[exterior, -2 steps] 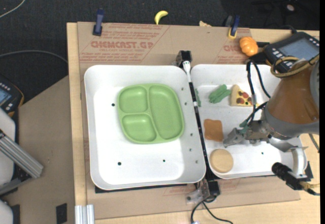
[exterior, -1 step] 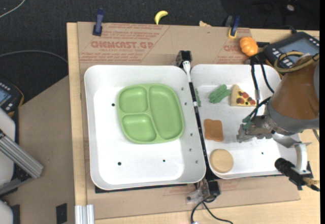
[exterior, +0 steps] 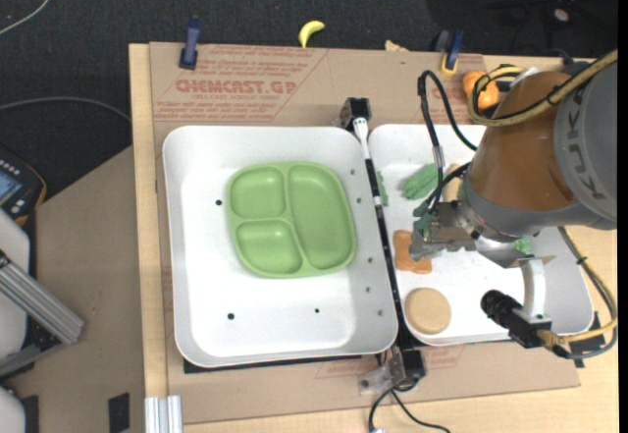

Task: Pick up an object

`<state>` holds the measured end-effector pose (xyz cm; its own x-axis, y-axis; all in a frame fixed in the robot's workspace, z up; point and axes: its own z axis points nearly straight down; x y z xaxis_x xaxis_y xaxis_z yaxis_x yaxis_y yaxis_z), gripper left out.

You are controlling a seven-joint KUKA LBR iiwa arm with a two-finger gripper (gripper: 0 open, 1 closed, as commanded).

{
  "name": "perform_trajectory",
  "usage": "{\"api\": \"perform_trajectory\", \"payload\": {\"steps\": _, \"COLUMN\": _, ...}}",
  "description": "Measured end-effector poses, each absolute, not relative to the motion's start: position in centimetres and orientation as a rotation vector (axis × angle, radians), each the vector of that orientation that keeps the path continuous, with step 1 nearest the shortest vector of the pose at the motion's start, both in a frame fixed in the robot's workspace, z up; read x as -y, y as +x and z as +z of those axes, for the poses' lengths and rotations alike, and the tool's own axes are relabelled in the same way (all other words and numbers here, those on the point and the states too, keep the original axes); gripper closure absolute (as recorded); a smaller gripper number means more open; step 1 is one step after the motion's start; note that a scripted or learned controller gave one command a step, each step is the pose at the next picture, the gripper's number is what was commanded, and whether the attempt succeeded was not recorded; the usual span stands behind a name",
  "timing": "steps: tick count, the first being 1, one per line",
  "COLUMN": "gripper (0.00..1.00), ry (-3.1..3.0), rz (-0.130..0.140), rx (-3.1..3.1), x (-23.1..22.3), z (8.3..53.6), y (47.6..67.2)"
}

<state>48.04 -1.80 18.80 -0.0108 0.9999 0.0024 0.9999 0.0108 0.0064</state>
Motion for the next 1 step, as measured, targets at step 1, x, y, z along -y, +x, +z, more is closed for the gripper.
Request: {"api": "perform_trajectory", "payload": {"steps": 1, "gripper": 1.00, "ry": 2.220, "rz": 0.004, "rx": -2.213, "x": 7.21, "z": 22.37, "y": 52.08}}
